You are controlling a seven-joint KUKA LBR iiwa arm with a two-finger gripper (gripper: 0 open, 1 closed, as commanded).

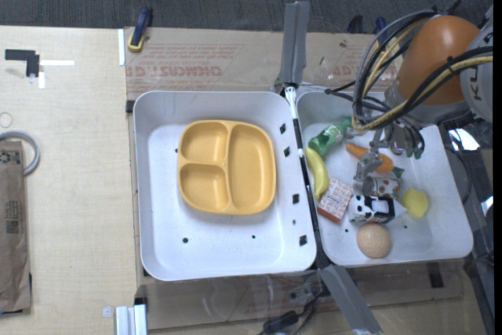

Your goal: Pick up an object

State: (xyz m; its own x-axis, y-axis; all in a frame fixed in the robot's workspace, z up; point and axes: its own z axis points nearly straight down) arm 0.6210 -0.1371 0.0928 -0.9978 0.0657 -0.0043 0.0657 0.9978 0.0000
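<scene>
The right bin (pixel 457 209) holds several small items: a banana (pixel 317 171), a green packet (pixel 329 136), an orange carrot (pixel 361 151), a red-and-white box (pixel 335 200), a black-and-white cow toy (pixel 370 206), a tan egg (pixel 374 240) and a yellow lemon (pixel 415 202). My gripper (pixel 375 172) is low in this bin, right over the carrot's end and just above the cow toy. The wrist and cables hide its tips. Nothing is visibly lifted.
The left bin (pixel 149 192) holds a yellow divided plate (pixel 227 167). A metal divider (pixel 295 43) runs between the bins. The arm with its orange band (pixel 439 59) and cables covers the right bin's far right corner. A blue-and-yellow tool (pixel 140 29) lies on the cardboard behind.
</scene>
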